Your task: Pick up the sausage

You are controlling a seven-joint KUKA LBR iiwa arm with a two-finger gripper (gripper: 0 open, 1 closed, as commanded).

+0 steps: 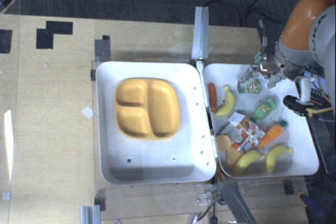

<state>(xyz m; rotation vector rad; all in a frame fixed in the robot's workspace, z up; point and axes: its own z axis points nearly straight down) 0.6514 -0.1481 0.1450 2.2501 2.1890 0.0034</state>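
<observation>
1. Two white bins sit side by side on the bench: the left bin holds a yellow divided plate, and the right bin holds the clutter.
2. The sausage lies along the right bin's left wall, lengthwise, with a banana just beside it on its right, close enough that they may touch.
3. Below them lie a snack packet, a carrot and two more bananas near the front wall; a green bottle lies mid-bin.
4. The gripper hangs over the bin's far right part, near a small can, well apart from the sausage. How its claw is set cannot be made out.
</observation>
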